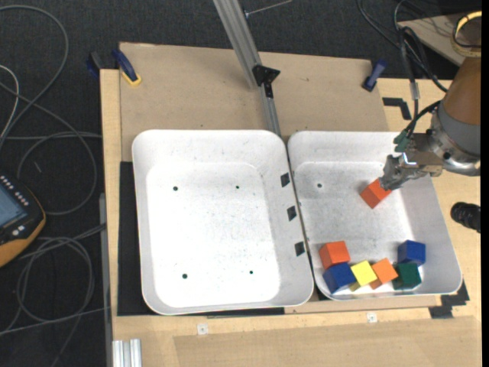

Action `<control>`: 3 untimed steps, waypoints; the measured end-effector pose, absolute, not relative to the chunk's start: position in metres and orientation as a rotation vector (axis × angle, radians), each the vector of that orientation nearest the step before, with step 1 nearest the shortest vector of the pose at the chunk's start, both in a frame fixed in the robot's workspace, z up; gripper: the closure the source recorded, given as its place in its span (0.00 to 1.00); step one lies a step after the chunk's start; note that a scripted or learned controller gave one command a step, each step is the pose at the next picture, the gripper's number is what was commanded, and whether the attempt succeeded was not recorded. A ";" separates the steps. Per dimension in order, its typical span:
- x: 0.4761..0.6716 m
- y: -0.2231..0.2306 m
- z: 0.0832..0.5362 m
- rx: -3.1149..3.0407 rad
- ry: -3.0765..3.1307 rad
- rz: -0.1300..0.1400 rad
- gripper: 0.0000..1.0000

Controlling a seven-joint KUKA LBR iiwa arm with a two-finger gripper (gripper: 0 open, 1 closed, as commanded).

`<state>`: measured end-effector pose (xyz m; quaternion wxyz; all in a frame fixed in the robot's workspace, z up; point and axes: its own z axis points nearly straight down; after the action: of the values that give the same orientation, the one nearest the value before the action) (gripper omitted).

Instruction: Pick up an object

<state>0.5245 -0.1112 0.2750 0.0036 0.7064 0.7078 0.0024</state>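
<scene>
My gripper [391,178] reaches in from the right over the upper part of the right bin [336,159]. An orange-red block [374,195] hangs tilted at its fingertips, and the fingers are shut on the block's upper right corner. The block looks raised a little off the bin floor. Along the right bin's front edge lie loose blocks: an orange one [334,252], a blue one [339,277], a yellow one [363,272], a small orange one [384,270], a green one [408,277] and another blue one [411,251].
The left bin [141,205] sits beside the right one, with black clips [291,212] along the shared rim. A metal pole [244,44] slants up from the bench behind the bins. Cables and a handheld device [15,216] lie on the floor at left.
</scene>
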 end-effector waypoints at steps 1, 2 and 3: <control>0.525 -0.063 0.273 2.216 2.230 0.002 1.00; 0.518 -0.010 0.252 2.217 2.232 0.000 1.00; 0.503 0.037 0.237 2.218 2.232 -0.001 1.00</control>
<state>0.5032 0.0374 0.2371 -0.0027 0.7049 0.7093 -0.0004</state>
